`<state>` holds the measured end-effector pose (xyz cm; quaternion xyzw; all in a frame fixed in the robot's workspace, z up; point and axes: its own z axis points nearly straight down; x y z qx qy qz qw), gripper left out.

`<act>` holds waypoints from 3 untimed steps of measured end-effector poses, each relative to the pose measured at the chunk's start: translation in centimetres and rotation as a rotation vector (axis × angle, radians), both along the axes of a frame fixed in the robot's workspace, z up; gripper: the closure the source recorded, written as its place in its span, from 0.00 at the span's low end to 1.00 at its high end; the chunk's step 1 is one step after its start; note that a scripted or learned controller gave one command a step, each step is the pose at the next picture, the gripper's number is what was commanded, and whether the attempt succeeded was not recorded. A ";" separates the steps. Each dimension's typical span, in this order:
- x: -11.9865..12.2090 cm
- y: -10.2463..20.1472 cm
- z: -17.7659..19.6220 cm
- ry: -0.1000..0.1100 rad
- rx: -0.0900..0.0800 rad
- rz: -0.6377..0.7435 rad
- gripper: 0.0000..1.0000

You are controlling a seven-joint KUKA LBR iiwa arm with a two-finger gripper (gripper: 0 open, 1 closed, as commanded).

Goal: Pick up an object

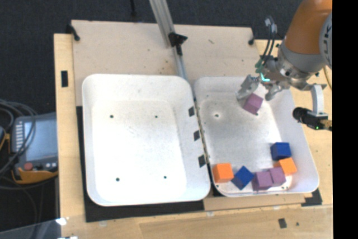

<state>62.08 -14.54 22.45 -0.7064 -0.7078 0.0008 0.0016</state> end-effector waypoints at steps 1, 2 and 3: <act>0.1 0.0 0.2 -0.004 -0.001 0.001 0.00; 0.3 -0.6 -4.1 0.000 -0.003 -0.004 0.00; 0.2 -0.8 -10.4 0.001 -0.003 -0.005 0.00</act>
